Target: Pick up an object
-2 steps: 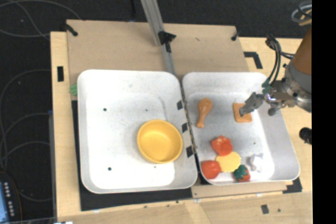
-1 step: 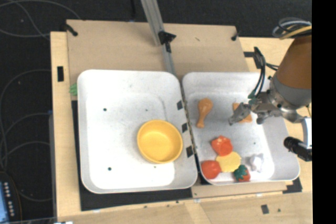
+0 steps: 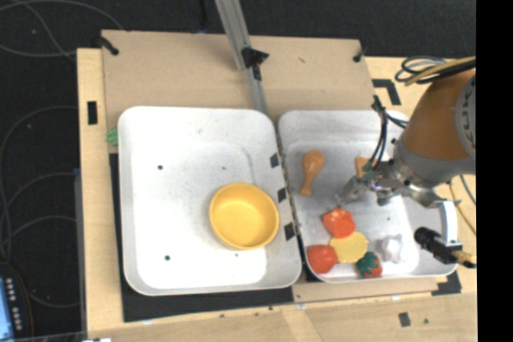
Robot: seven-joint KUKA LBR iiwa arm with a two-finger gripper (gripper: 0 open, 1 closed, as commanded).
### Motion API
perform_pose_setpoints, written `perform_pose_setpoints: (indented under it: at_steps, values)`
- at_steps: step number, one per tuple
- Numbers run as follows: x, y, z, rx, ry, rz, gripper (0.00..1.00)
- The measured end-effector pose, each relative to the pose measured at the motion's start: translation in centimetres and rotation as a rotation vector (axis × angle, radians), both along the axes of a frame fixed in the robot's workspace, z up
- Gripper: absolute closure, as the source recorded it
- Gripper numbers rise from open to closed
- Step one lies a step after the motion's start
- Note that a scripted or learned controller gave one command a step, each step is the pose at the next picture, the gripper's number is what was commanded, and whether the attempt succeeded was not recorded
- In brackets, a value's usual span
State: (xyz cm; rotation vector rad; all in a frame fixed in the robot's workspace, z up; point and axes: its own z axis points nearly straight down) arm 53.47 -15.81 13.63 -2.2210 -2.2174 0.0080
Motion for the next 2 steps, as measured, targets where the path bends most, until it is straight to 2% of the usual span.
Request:
perform_pose_setpoints:
  at_steps: [1, 2]
  values:
    - [0.3, 0.0, 1.4, 0.002, -0.010, -0.003, 1.00]
    - [0.8, 0.6, 7.6, 0.000, -0.014, 0.006, 1.00]
